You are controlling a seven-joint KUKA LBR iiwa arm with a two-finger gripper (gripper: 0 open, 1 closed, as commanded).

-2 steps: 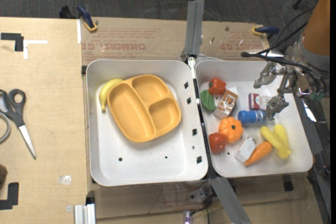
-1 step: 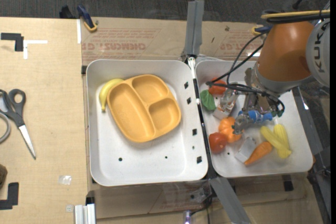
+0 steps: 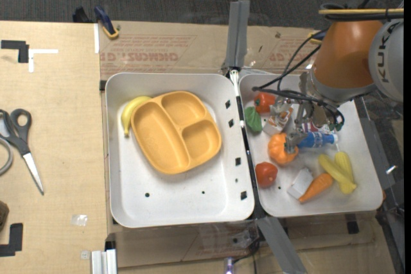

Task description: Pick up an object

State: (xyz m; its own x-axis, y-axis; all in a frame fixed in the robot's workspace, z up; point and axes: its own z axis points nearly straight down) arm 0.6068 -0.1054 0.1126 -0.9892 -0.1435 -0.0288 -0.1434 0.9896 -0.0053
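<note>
1. Hovering low over the middle of the right-hand shallow white bin (image 3: 369, 199), the claw (image 3: 297, 128) sits among cables and metal parts just above a small round orange pumpkin-like toy (image 3: 279, 147); whether it is wide or narrow I cannot tell, and nothing can be seen gripped in it
2. That orange toy lies at about 9 o'clock from the bin's centre and looks the likeliest target; I judge it to be light, hollow plastic, stiff and smooth, so it may roll or squirt out of a pinch. Closing across its widest middle seems safest
3. Touching or just beside it at 3 o'clock lies a small clear bottle with a blue label (image 3: 316, 140), on its side and probably slippery
4. Around the same bin: a red tomato-like toy (image 3: 264, 101) at 11 o'clock, a green pepper-like piece (image 3: 253, 119) at 10 o'clock against the left wall, a second red round toy (image 3: 266, 172) at 7 o'clock, a white block (image 3: 299, 183) and an orange toy carrot (image 3: 316, 187) at 5 to 6 o'clock, and a yellow corn-like toy (image 3: 340, 171) at 4 o'clock. The crowding could let neighbours get nudged
5. Well apart, the left-hand white bin (image 3: 128, 202) holds a yellow-orange divided plastic plate (image 3: 174, 131) with a yellow toy banana (image 3: 131, 113) tucked against its 10 o'clock edge
6. On the wooden worktop (image 3: 58, 138) at far left lie grey-handled scissors (image 3: 23, 145)
</note>
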